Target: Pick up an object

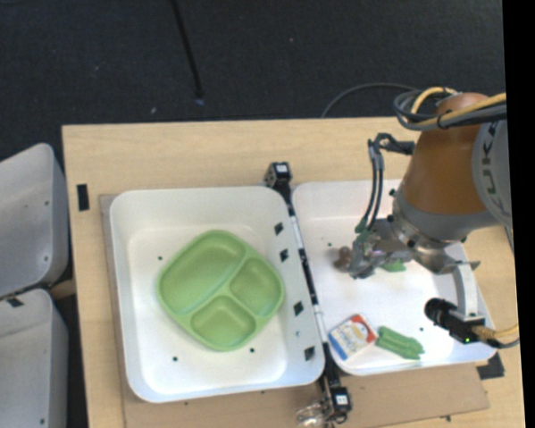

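Note:
My gripper (364, 259) is low in the right bin (326, 216), at its middle, under the orange wrist band. A small dark grey-brown object (344, 257) lies just left of the fingers, and a bit of green (394, 265) shows at their right. Whether anything sits between the fingers is hidden by the wrist. Near the front of that bin lie a white packet with red and blue print (351, 336) and a green pod-shaped object (399, 343).
The left bin (140, 349) holds a green divided plate (220, 290) with three compartments. A black divider with clips (299, 270) runs between the bins. Cables arc over the back right, and a black fitting with a green light (452, 320) sits at the right bin's front right.

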Controlling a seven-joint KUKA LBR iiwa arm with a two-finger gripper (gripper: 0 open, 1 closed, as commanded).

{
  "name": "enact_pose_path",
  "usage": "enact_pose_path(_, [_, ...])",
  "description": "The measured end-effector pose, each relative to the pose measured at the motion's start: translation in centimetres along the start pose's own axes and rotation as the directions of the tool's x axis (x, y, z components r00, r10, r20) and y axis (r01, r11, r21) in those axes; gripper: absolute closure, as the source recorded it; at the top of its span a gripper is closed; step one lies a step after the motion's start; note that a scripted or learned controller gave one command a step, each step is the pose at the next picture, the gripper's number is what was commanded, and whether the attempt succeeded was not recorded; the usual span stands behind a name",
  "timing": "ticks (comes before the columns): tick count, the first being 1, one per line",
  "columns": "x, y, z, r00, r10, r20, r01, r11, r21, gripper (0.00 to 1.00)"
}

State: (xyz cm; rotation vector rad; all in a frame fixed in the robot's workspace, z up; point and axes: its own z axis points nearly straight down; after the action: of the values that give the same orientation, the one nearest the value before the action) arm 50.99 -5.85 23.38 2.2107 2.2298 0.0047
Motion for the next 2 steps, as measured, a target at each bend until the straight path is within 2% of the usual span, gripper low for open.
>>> enact_pose_path(1, [4.7,0.3,-0.6,1.0,0.002,0.0,-0.002,1.0,0.002,1.0])
enact_pose_path(2, [9.1,1.6,-1.3,1.0,0.001,0.0,-0.001,1.0,0.002,1.0])
